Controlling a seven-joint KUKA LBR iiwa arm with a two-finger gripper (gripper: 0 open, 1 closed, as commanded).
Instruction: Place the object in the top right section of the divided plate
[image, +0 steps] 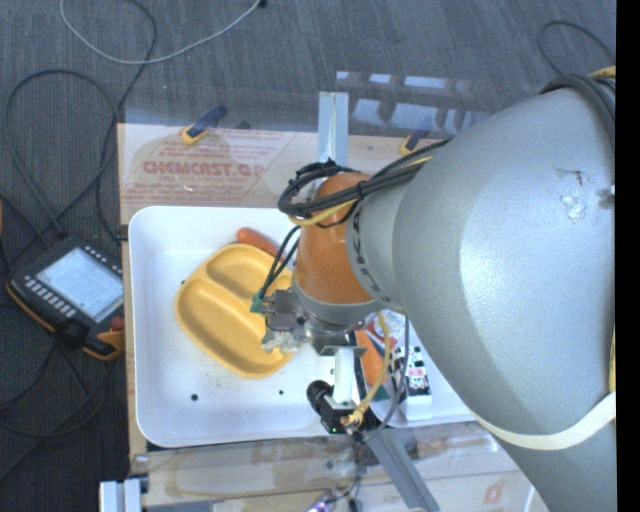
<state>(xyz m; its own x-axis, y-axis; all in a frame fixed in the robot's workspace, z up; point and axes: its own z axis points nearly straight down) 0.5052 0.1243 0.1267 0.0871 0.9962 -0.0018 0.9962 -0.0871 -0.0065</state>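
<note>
Grey carpet (80, 100) across the top, a pendant (70, 290) at far left. Yellow divided plate (225, 300) lies in the white bin (160, 300). The gripper (285, 335) is at the plate's right edge, and I can't tell if it's wide or narrow.

Plate (215, 300) sits in left bin (165, 385), 1 object (257, 240) apparently just behind.

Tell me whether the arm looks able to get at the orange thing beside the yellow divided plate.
Probably yes. The orange thing lies uncovered in the white bin, at the far edge of the yellow divided plate, and the arm hangs right beside it.
</note>
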